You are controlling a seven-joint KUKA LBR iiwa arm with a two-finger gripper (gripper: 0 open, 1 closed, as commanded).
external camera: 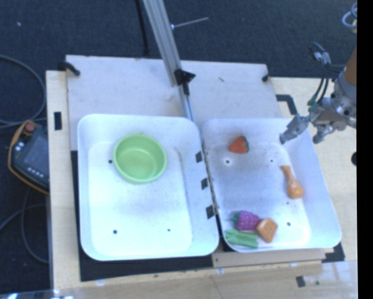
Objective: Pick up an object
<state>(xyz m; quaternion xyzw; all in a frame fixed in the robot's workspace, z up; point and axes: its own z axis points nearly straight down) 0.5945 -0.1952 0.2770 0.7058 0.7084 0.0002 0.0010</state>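
Jaws: from my seat they look parted, two grey fingers splayed at the right edge of the frame, with nothing between them; gripper [303, 131] sits over the upper right rim of the right bin [323, 195].
Arm: I see it coming in from the right of the frame, wrist cabling above the fingers.
Nearest candidate: an orange, club-shaped toy [291, 183], which I can't name more exactly, lies on the bin floor near the right wall, below the jaws in the picture.
Long axis: I read it as running roughly top to bottom of the frame, thin end up, fat end down and a little right.
Key relation: the toy lies down-frame and slightly left of the jaws, so I judge the coming move to be a short travel down-frame plus a descent, fingers set across the narrow neck.
Other options: a red strawberry-like piece [239, 144] sits left of the jaws in the bin's upper middle; a purple grape bunch [246, 220], an orange chunk [267, 229] and a green pod [241, 238] cluster at the bin's lower edge, touching or nearly so.
Left bin [99, 185]: holds a green bowl [140, 158] in its upper part.
Risk, my guess: the toy's closeness to the wall may crowd one finger.
Progress: nothing picked up yet.
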